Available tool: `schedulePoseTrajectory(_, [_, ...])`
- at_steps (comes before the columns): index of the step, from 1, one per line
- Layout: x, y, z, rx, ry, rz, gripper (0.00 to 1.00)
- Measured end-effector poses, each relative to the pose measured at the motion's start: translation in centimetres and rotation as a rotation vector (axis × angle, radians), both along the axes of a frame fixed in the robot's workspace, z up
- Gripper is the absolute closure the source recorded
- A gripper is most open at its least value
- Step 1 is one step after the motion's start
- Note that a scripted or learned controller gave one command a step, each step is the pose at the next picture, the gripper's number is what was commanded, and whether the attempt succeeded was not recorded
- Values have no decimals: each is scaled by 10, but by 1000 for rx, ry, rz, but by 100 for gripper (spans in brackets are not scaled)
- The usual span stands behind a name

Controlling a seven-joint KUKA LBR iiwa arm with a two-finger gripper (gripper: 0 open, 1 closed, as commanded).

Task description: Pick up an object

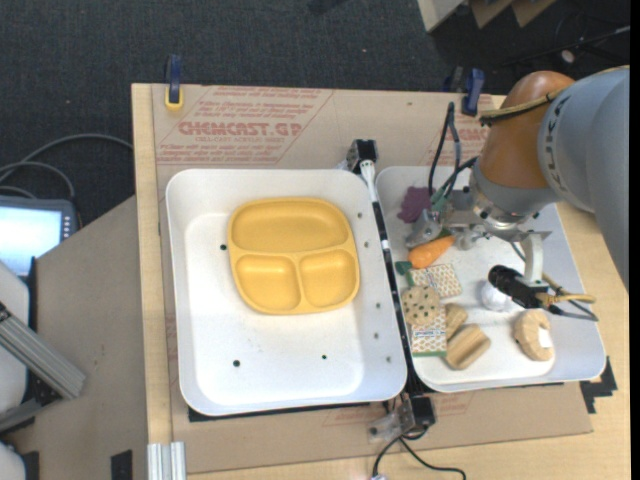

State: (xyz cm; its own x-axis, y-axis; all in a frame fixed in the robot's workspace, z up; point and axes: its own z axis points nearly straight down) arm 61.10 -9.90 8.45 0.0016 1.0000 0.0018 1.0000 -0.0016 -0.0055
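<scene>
Orange carrot-shaped toy [431, 252], smooth plastic, lies in right white shallow bin [575, 363], just beside gripper [455, 230]. Gripper state: cannot tell. Yellow three-compartment plastic plate [293, 253] sits in left white bin [200, 298]. Tan bread-like chunks [466, 345] near front.

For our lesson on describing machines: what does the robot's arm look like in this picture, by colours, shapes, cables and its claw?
The arm is a thick, rounded grey tube. Above the wrist sits a glossy orange band, domed in shape. Thin dark cables loop beside the wrist. Below it is a pale metal fitting that bears the claw, made of small grey and dark parts.
</scene>
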Motion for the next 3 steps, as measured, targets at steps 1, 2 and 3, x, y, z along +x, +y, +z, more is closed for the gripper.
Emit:
schedulePoseTrajectory(1, [32,-14,1,-3,-10,3,0])
schedulePoseTrajectory(2, [31,-13,11,-3,-11,2,100])
schedulePoseTrajectory(3, [-23,54,106,2,-8,7,100])
